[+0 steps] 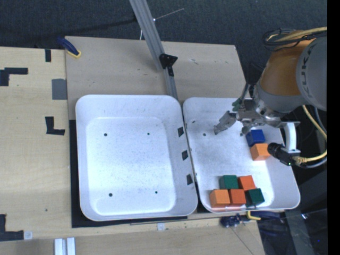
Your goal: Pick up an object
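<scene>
The arm reaches in from the right over the right bin (199, 142). Its end effector (226, 122) hangs above the far part of that bin, and whether it is spread or pressed together cannot be told; nothing shows in it. Just to its right lie a blue block (256, 136) and an orange block (260, 151), touching. A cluster of orange and green blocks (236, 190) sits in the near right corner. The left bin (85, 110) lies beside it on the tabletop (32, 158).
</scene>
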`<act>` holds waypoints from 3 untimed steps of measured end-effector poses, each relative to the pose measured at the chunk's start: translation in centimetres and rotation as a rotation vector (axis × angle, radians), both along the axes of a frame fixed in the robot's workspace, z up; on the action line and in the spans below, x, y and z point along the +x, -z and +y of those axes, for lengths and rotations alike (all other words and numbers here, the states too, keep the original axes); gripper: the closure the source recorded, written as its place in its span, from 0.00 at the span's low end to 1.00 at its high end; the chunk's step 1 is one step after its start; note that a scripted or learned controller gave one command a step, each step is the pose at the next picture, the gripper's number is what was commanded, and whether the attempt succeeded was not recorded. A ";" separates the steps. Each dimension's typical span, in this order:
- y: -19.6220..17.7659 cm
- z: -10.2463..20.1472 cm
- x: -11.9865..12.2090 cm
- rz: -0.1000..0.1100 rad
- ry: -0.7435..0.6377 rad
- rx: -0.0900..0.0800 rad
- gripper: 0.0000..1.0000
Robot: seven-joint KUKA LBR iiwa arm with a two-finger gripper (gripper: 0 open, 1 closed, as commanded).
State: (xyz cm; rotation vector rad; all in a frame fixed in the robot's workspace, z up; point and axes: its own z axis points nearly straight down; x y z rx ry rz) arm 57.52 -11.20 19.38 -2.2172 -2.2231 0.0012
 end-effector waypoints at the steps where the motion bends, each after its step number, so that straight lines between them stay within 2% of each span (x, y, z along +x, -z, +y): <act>1: 0.0 0.0 0.0 0.000 0.000 0.000 0.00; 2: 6.1 -0.7 -0.5 0.007 0.002 -0.001 0.00; 3: 10.5 -0.6 -0.6 0.002 0.001 -0.002 0.00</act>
